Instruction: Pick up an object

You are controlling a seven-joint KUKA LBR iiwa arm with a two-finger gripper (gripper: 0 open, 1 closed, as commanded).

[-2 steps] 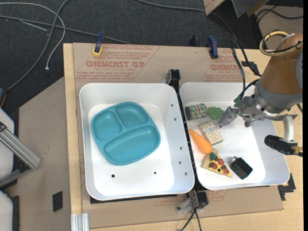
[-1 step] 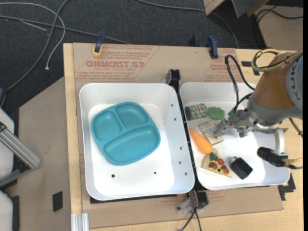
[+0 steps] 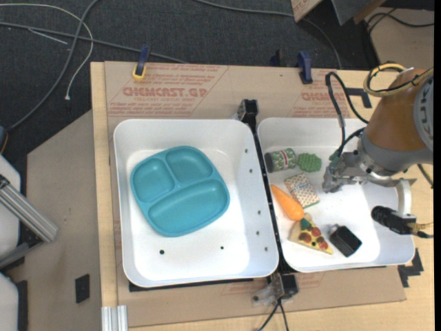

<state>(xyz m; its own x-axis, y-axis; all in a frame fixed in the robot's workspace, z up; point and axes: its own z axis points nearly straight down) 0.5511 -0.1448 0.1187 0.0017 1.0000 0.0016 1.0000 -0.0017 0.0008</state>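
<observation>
**A:** What does the overhead camera show in the bins?

**B:** Two white bins sit side by side on a cardboard-covered bench. The left bin (image 3: 138,143) holds a teal divided plate (image 3: 180,190), lying flat near its middle. The right bin (image 3: 386,250) holds a small scatter: a green-labelled can (image 3: 280,160) on its side near the divider, a green knobbly toy (image 3: 309,162) just beside it, a patterned pouch (image 3: 302,189) below those, an orange carrot (image 3: 287,202) lying at a slant and touching the pouch's lower edge, a pizza-slice toy (image 3: 310,235) near the front, and a black block (image 3: 345,241) just beside the slice.

**A:** And the arm?

**B:** It reaches in from the right, its orange band over the right bin's far side. The gripper (image 3: 334,182) hangs low over the bin floor, just right of the pouch and below the green toy. Whether its fingers are spread or closed cannot be told, and nothing is seen in its grasp.

**A:** Anything around the bins?

**B:** Two blue clamps (image 3: 142,60) pin the cardboard (image 3: 172,92) at the back edge. A black clip (image 3: 248,109) sits where the bins meet. White cables (image 3: 76,36) trail across the dark floor at upper left, and yellow and black cable loops near the arm. A black fitting (image 3: 389,218) on the arm overhangs the right bin's edge.
</observation>
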